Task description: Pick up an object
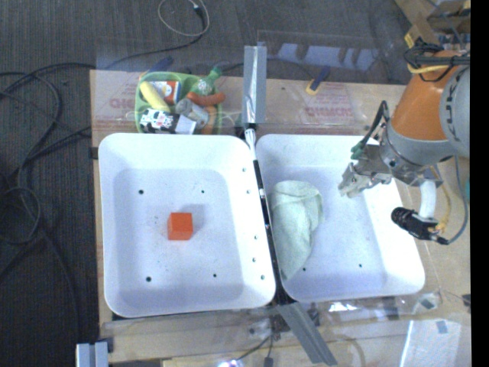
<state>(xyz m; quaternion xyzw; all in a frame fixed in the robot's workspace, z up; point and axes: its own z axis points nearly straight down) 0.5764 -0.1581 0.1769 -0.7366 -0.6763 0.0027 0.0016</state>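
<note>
Bench with two white bins: gripper [354, 182] hangs over right bin [382, 277], finger state unreadable, pale cloth [296, 224] left of it, lying lengthwise along the divider.

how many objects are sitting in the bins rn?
2. An orange cube lies near the middle of the left bin. A pale green cloth lies crumpled at the left side of the right bin. Something small could be hidden under the cloth.
</note>
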